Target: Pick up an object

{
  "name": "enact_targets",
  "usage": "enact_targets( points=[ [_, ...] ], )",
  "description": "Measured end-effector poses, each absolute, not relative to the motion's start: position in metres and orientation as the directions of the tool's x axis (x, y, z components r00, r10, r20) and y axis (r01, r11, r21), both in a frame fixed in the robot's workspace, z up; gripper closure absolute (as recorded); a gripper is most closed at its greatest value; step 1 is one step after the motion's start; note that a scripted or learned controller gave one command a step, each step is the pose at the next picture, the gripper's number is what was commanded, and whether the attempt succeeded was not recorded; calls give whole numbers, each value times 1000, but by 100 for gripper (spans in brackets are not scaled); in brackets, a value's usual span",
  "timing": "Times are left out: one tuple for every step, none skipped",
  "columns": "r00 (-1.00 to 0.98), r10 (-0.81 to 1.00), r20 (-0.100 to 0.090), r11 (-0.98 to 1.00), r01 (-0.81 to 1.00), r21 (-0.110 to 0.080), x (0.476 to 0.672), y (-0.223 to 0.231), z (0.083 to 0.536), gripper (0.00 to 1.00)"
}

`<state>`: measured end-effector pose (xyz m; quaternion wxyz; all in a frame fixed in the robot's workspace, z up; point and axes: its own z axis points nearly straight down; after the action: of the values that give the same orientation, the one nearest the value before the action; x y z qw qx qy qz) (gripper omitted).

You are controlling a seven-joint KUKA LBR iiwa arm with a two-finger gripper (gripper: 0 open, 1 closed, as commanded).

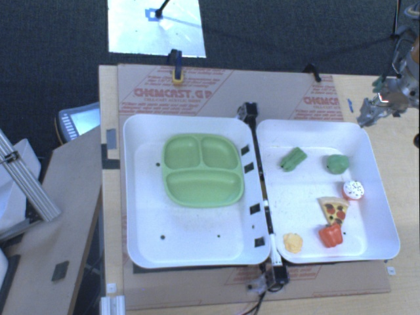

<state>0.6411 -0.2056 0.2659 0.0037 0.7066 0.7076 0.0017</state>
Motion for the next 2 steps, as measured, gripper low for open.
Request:
enact_targets(
  points=[
    [-9, 1000, 2, 9, 1000, 0, 618, -151, 256, 100],
    [-9, 1000, 2, 9, 1000, 1, 594, -98, 257, 100]
  ],
)
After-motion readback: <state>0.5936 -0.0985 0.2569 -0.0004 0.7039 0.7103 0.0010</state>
